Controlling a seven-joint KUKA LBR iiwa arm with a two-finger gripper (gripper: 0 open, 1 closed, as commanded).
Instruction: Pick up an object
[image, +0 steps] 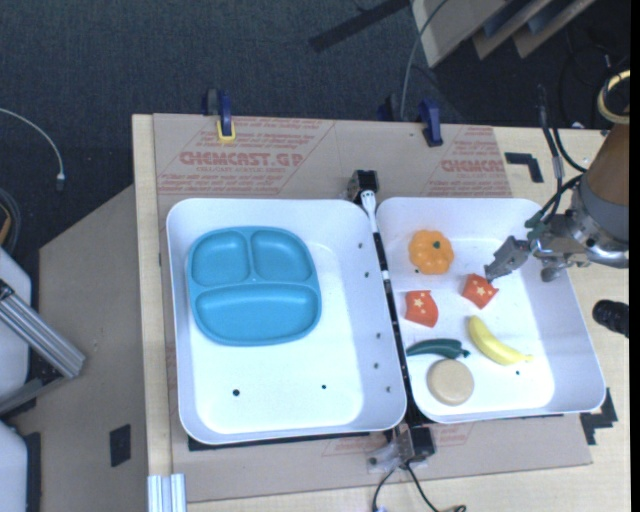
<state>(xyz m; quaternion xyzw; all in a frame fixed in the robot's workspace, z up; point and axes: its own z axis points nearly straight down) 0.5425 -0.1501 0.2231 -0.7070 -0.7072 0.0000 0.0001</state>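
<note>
Red block (480, 290) just below claw (503, 262), claw state unclear; banana (497, 343), orange (431, 252) near.

"CHEMCAST GP" — red, on bench board (250, 150)

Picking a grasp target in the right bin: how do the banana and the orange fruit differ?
The banana is yellow, long and curved, lying flat on a slant near the right bin's front; the orange fruit is round and squat, with a small green stem on top, near the back. The banana lies right of the green pepper; the orange fruit sits apart from its neighbours. Both rest untouched on the bin floor.
</note>
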